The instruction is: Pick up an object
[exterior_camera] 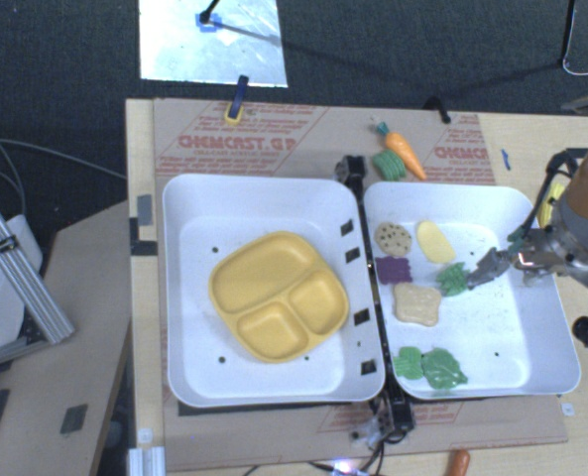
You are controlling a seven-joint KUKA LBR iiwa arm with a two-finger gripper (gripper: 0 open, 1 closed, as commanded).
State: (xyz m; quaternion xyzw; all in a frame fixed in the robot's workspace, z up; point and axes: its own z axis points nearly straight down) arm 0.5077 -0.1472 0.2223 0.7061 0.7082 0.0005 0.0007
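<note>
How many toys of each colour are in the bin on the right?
Green: 2, a small piece by the gripper and a leafy one
Yellow: 1, oval piece
Purple: 1, block
Tan: 2, cookie and bread slice
Total: 6

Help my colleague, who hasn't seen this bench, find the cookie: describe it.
Look in the right white bin, at its top-left corner beside the divider. The cookie is a round tan disc with dark specks, above a purple piece and left of a smooth yellow oval.
</note>
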